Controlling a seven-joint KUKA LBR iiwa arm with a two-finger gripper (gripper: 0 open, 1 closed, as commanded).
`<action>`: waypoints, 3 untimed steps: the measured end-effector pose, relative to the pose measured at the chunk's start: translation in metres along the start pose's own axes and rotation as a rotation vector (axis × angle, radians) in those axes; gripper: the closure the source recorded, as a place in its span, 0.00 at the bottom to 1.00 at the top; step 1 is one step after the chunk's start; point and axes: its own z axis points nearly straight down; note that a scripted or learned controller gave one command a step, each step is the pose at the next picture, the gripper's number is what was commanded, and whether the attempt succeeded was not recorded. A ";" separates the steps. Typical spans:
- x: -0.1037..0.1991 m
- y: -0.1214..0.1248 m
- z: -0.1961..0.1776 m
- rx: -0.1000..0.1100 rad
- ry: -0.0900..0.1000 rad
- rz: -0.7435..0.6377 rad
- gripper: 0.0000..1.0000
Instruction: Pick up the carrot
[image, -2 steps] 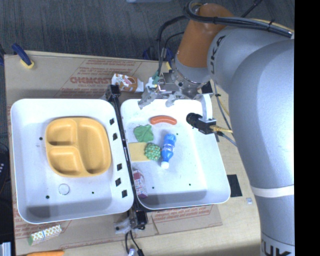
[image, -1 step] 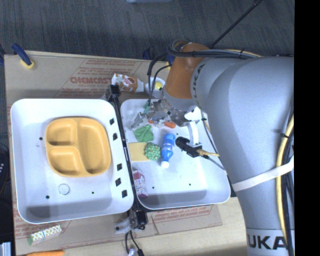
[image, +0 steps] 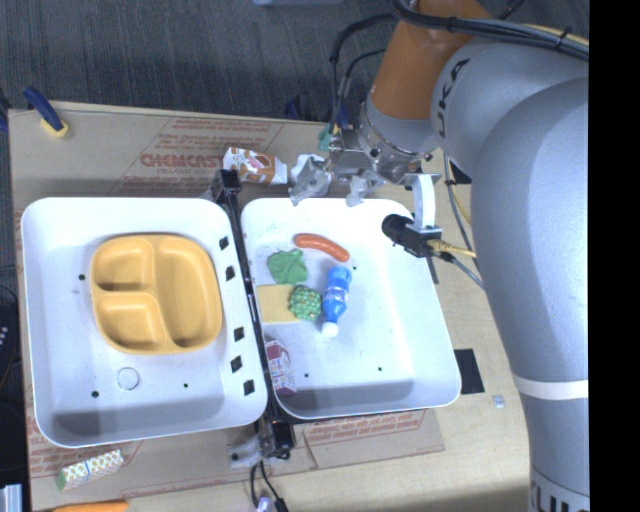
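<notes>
White bins sit side by side on a cardboard-covered bench (image: 180, 150). Left bin (image: 50, 330) holds a yellow divided tray (image: 157, 292), three compartments, sitting in the upper-middle part of the bin. Right bin (image: 400, 340) holds a small cluster in its upper-left area: orange carrot (image: 321, 245) lying near the top, tilted, left end higher, roughly centre of the frame. Green leafy toy (image: 287, 266) just below-left of the carrot, near but apart from it as far as I can tell. Blue bottle (image: 336, 294) with white cap just below-right of the carrot, lying slanted, cap end pointing down. Yellow flat piece (image: 272, 302) at the bin's left wall, with a green bumpy item (image: 304, 302) touching its right edge and just beside the bottle. A small packet (image: 277, 365) leans on the left wall lower down.

Grey arm (image: 530, 200) with orange band enters from the right side and upper right. Gripper (image: 328, 185) hangs over the top rim of the right bin, above the carrot in the frame, well apart from it. Fingers appear spread apart, nothing between them. Black part (image: 400, 232) sticks out over the bin's upper-right corner.

Outside the bins: a small package (image: 250, 165) at top centre, a blue and yellow clamp (image: 45, 112) at upper left, a wrapped item (image: 90, 467) at lower left.
</notes>
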 end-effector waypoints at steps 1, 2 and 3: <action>0.037 -0.042 0.053 0.004 0.001 -0.108 0.00; 0.036 -0.042 0.043 0.006 0.000 -0.111 1.00; 0.120 -0.076 0.044 0.005 0.000 -0.015 1.00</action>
